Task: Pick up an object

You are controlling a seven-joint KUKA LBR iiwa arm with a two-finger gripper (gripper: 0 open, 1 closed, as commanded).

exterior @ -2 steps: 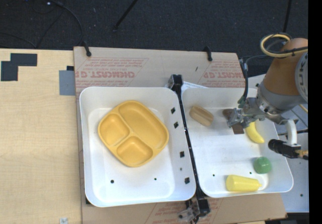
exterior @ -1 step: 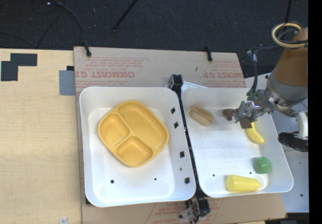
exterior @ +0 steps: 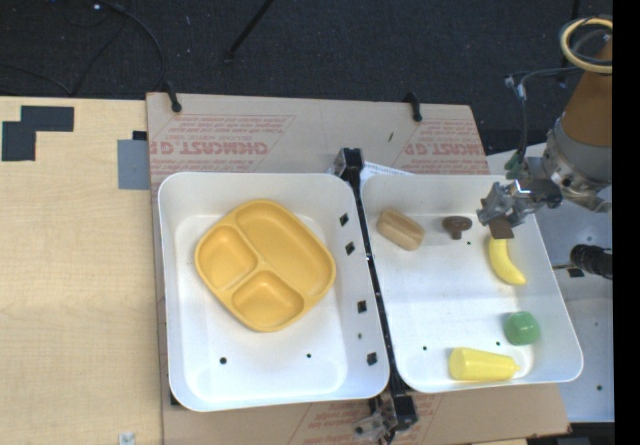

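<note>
The right bin (exterior: 440, 353) holds several objects: a tan wooden block (exterior: 400, 230), a small brown piece (exterior: 457, 226), a yellow banana (exterior: 505, 262), a green ball (exterior: 521, 328) and a yellow cone-like piece (exterior: 482, 364). My gripper (exterior: 500, 213) hangs over the bin's far right part, just above the top end of the banana and right of the brown piece. Nothing is visibly held in it.
The left bin (exterior: 200, 363) carries a yellow divided plate (exterior: 264, 263). A black divider (exterior: 365, 273) separates the two bins. Cardboard lies under both bins, and the arm's orange band (exterior: 590, 103) rises at the far right.
</note>
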